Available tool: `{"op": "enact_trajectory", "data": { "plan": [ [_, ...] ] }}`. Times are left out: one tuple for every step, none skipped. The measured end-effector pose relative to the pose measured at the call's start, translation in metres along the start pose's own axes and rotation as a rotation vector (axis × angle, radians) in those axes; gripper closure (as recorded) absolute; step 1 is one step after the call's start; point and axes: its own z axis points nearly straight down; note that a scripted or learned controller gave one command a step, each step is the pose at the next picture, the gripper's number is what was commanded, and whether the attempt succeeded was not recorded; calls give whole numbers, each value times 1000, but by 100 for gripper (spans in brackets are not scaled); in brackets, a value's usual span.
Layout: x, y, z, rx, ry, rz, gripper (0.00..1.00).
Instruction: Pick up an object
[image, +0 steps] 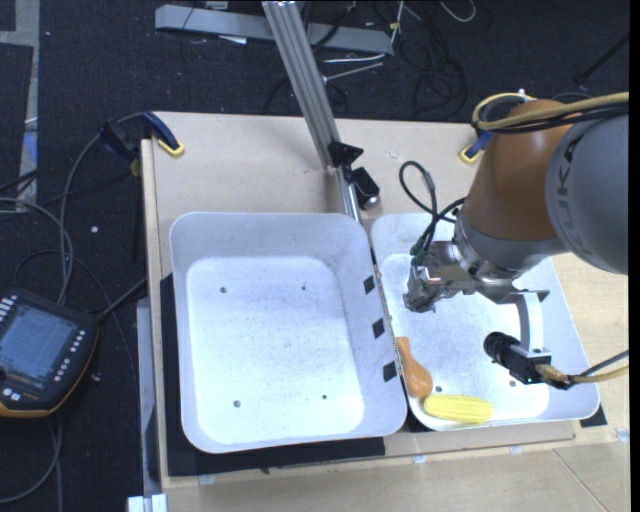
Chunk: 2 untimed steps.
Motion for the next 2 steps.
{"op": "enact_trajectory", "data": {
  "plan": [
    [52, 13, -4, -1, 0, 0, 100],
    [101, 5, 7, 0, 0, 0, 100]
  ]
}}
